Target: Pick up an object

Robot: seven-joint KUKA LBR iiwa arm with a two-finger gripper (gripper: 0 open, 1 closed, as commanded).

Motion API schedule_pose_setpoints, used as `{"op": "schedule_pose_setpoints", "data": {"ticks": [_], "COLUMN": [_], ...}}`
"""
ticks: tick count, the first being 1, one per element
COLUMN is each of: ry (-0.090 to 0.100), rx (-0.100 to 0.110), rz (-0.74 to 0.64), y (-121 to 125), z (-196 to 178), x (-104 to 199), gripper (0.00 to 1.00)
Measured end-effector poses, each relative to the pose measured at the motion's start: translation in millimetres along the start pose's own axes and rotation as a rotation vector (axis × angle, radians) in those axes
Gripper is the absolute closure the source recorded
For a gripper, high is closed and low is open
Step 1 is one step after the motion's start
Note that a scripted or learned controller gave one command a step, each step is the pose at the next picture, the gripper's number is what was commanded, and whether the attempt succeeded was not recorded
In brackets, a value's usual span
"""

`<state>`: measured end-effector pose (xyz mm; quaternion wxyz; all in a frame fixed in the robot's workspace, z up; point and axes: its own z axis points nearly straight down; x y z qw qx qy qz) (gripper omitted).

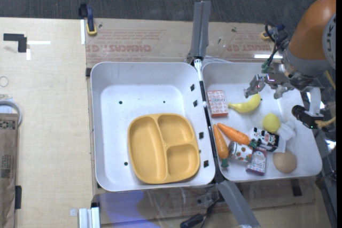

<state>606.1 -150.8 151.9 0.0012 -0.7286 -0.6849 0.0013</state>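
Bins: the left bin (107,131) and right bin (304,160) look like smooth white plastic, faintly shiny.
Tray: the yellow divided tray (163,148) is smooth plastic with a soft, semi-matt finish.
Table: the table (43,131) is pale, matt and wood-like; the strip of cardboard (144,40) behind the bins is printed, dull brown.
Toy food: the banana (245,105), carrot (233,133) and lemon (271,122) appear to be glossy plastic.
Egg: the egg (285,162) is tan and matt.
Arm: the orange band (312,29) has a smooth sheen.
Claw: the claw (255,85) looks metallic, though blurred.
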Motion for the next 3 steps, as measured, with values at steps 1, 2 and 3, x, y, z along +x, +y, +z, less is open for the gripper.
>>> {"op": "schedule_pose_setpoints", "data": {"ticks": [1,2,3], "ry": [0.0,0.0,-0.001], "rx": [-0.001,0.0,-0.003], "rz": [-0.008,-0.004,0.043], "y": [2.3,2.1,-1.5], "z": [60.8,51.7,-37.1], "x": [18.0,16.5,18.1], "gripper": [0.0,1.0,1.0]}}
